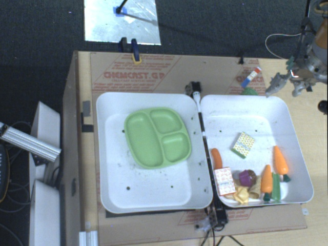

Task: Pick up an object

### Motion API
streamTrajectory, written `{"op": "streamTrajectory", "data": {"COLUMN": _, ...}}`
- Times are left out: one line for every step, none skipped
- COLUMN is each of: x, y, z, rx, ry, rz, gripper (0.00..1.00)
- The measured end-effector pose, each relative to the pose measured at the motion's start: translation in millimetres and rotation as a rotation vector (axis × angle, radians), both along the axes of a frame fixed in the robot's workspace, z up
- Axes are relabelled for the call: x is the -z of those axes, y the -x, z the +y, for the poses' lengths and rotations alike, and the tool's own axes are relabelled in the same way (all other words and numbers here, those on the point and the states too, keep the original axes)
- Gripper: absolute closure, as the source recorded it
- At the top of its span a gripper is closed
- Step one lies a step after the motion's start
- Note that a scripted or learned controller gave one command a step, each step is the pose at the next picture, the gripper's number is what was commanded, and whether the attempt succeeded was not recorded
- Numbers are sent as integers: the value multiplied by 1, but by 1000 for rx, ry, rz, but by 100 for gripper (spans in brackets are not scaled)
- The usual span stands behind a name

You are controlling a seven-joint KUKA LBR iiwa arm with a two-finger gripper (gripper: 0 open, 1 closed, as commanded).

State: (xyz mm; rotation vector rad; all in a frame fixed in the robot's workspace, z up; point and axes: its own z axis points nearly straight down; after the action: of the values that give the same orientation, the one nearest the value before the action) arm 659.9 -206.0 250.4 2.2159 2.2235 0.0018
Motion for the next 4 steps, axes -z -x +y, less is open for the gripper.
{"op": "streamTrajectory", "data": {"x": 167, "y": -8, "z": 1, "rx": -2, "ry": -3, "rz": 4, "gripper": 0}}
{"op": "streamTrajectory", "data": {"x": 166, "y": -9, "z": 25, "rx": -2, "ry": -1, "rz": 1, "gripper": 0}}
{"op": "streamTrajectory", "data": {"x": 165, "y": -9, "z": 48, "rx": -2, "ry": -1, "rz": 1, "gripper": 0}}
{"op": "streamTrajectory", "data": {"x": 154, "y": -10, "z": 48, "rx": -5, "ry": 1, "rz": -3, "gripper": 100}}
